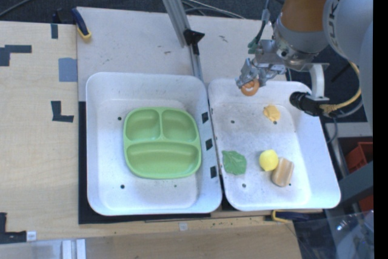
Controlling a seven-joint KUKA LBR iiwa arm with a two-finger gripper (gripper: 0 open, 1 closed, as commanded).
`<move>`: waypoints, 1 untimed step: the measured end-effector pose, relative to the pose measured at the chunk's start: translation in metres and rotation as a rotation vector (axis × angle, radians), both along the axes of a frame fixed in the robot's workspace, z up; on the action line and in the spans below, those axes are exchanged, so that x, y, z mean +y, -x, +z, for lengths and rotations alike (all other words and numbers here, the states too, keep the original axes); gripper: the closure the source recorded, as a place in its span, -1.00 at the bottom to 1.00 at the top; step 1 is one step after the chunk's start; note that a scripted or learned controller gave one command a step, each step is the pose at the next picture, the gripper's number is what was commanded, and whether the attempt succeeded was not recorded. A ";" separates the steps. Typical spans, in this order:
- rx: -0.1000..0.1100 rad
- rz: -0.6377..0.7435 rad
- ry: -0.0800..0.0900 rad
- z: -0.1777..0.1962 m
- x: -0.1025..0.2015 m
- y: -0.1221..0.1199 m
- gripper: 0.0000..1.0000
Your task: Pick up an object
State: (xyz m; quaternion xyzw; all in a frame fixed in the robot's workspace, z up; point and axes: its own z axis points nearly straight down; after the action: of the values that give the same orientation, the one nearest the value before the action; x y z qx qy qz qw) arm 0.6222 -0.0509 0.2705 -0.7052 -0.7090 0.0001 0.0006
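Held object: a small orange piece (249, 88) is seen between the jaws (250, 79), at their lower tip, above the far left corner of the right bin (315, 191).
Position of held object: it appears lifted over the bin's rim rather than resting on the floor; actual clearance cannot be judged.
Jaws: closed narrowly on the orange piece; the two fingers are set close together, one at each side of it.
Arm: a grey arm (348, 6) with an orange band is observed entering from the right, its wrist bent down toward the far edge of the right bin.
Right bin, remaining contents: a small yellow piece (271, 112) is noted near the far right part of the floor; a green leaf-shaped piece (234, 162) lies toward the near left; a yellow ball (268, 160) lies near the centre front, with a tan block (282, 172) just beside it, apparently touching.
Left bin (100, 130): a green divided plate (162, 142) with three compartments is recorded lying flat near the middle of the floor.
Bins: placed side by side, with adjoining walls touching along the middle.
Tabletop (36, 130): pale wood finish, with dark tape marks at the left; a blue and yellow clamp (80, 23) is seen at the far left of the white backboard.
Fixed post: a metal rail (173, 0) is observed slanting down to the far junction of the two bins.
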 end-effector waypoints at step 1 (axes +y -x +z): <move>0.003 0.001 0.000 -0.023 0.056 -0.005 1.00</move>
State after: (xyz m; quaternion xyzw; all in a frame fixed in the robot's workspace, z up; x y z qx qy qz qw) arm 0.6275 0.0055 0.2478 -0.7047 -0.7095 0.0011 0.0017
